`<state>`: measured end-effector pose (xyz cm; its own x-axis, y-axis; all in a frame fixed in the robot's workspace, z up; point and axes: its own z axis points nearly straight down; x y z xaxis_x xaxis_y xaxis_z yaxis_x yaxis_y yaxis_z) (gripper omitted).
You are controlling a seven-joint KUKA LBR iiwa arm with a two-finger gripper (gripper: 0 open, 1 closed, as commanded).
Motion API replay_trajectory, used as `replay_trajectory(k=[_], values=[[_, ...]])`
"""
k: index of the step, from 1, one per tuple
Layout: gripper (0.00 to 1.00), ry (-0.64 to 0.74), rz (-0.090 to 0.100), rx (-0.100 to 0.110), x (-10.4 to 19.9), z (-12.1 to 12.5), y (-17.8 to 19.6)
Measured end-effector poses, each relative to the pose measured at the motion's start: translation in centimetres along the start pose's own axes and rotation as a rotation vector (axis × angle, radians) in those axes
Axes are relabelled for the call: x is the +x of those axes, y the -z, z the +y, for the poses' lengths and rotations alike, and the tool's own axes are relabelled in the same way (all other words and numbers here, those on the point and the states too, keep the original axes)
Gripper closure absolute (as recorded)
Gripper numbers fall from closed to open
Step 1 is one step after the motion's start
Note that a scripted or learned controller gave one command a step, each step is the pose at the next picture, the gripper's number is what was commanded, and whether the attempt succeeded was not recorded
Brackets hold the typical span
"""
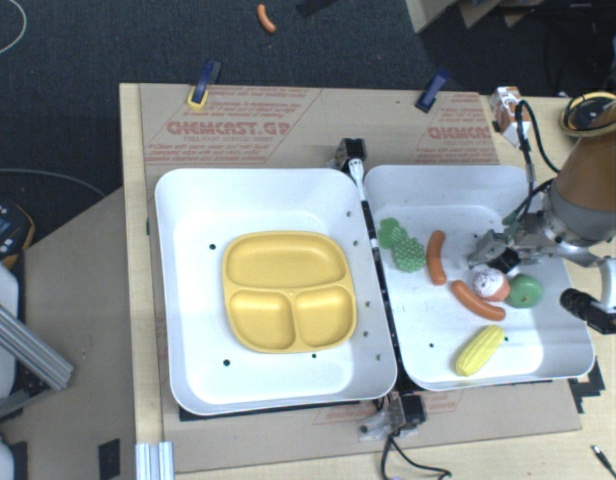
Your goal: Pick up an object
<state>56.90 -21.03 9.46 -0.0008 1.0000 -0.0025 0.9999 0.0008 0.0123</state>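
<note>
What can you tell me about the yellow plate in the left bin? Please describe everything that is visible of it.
The yellow plate is a rounded, divided tray that looks like matte plastic. It has three compartments: one wide one at the far side and two smaller ones at the near side, parted by raised ridges. It lies flat and right side up, near the middle of the left bin, resting on the bin's white floor. All three compartments look bare, and apart from the bin floor nothing touches the plate.

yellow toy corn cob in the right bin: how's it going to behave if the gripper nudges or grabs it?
The yellow toy corn cob is rounded and tapered and lies flat, so a sideways nudge would probably roll it in a curve. It looks like moulded plastic: likely stiff and light. Its ridged kernels may help grip. It lies apart from the orange toy carrot, leaving the approach open.
</note>
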Motion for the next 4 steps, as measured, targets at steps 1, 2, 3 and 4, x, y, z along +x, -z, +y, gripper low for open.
replay_trajectory(k=[1,2,3,4], values=[[1.00,-0.001,-0.017,-0.020,-0.6,0.4,1.6],[1.00,-0.001,0.000,0.007,-0.8,0.2,6.0],[1.00,0.001,-0.001,0.005,-0.3,0.8,10.5],[1.00,0.001,-0.001,0.006,-0.4,0.9,13.2]])
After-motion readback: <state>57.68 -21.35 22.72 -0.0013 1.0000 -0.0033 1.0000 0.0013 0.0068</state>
